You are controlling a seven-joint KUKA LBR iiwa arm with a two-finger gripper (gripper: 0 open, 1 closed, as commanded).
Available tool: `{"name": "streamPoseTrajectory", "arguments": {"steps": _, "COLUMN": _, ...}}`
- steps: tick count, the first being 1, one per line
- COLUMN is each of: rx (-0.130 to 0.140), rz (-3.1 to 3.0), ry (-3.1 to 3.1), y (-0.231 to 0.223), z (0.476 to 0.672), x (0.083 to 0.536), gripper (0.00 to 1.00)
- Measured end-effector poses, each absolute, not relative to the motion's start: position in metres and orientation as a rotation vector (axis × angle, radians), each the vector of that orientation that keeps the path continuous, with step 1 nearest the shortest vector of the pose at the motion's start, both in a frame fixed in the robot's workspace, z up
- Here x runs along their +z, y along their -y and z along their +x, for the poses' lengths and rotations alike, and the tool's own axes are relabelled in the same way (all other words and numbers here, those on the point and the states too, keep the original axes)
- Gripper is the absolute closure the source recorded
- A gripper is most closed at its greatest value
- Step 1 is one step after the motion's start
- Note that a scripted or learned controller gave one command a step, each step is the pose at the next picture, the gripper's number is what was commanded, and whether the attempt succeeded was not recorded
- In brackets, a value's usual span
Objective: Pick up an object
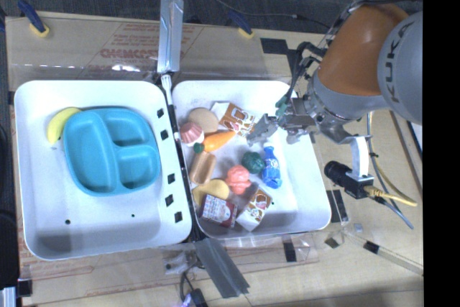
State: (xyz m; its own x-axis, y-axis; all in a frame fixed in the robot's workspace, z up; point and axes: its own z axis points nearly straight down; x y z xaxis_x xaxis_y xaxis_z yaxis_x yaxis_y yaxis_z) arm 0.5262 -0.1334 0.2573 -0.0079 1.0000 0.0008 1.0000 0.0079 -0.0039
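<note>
**Gripper low over the right bin, nothing lifted yet**

Well, the pick looks barely begun. The gripper (264, 127) hangs over the upper right part of the right bin (310, 187), just beside a small packet (236, 116); whether its fingers are open or closed I cannot tell, and nothing shows between them. Every candidate lies in that bin: an orange carrot (218, 141), a blue bottle (271, 165), a green piece (253, 161), a pink one (238, 177), a sausage-like roll (202, 167). Over in the left bin (36, 212), a blue divided tray (113, 149) sits with a banana (60, 122) touching its upper left edge. Grasp and lift both remain.
</note>
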Motion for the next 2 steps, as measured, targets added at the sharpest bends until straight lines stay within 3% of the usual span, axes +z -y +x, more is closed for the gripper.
{"name": "streamPoseTrajectory", "arguments": {"steps": 1, "rx": 0.011, "rz": -2.176, "ry": 2.252, "y": 0.132, "z": 0.507, "x": 0.146, "gripper": 0.0}}
{"name": "streamPoseTrajectory", "arguments": {"steps": 2, "rx": 0.001, "rz": -2.143, "ry": 2.296, "y": 0.16, "z": 0.532, "x": 0.092, "gripper": 0.0}}
